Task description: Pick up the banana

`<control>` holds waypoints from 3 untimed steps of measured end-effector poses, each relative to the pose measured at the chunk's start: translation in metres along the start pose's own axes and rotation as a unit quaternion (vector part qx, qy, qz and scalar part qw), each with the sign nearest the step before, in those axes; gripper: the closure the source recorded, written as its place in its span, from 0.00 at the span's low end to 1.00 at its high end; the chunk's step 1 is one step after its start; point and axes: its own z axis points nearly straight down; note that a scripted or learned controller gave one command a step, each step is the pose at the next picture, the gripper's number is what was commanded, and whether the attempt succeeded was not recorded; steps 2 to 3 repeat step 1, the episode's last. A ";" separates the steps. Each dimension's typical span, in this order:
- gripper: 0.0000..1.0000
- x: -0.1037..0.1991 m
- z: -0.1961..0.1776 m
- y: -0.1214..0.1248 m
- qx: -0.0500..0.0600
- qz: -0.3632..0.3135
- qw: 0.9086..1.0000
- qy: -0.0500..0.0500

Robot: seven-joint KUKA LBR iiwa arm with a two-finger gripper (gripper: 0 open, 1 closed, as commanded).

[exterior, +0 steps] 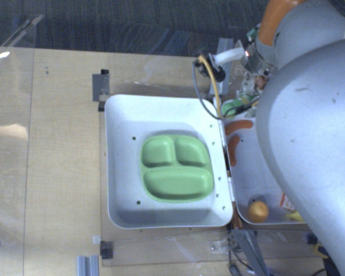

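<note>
A small yellow sliver [295, 215] pokes out from under the arm at the front of the right bin [245, 171]. It may be the banana, but most of it is hidden. The grey arm with its orange band [282, 4] covers most of that bin. My gripper [248, 92] hangs over the bin's back left corner, among cables and a green item [238, 104], far from the yellow sliver.
The left bin [121, 154] holds a green divided plate [176, 167]. In the right bin a reddish-brown sausage shape [234, 138] lies near the left wall and a round orange-yellow fruit [257, 211] sits at the front. A yellow cable [217, 91] loops by the gripper.
</note>
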 end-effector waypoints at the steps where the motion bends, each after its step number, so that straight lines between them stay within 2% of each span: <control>1: 1.00 0.005 0.024 0.002 -0.001 0.000 1.000 -0.002; 3: 1.00 0.005 0.024 0.002 -0.001 0.000 1.000 -0.002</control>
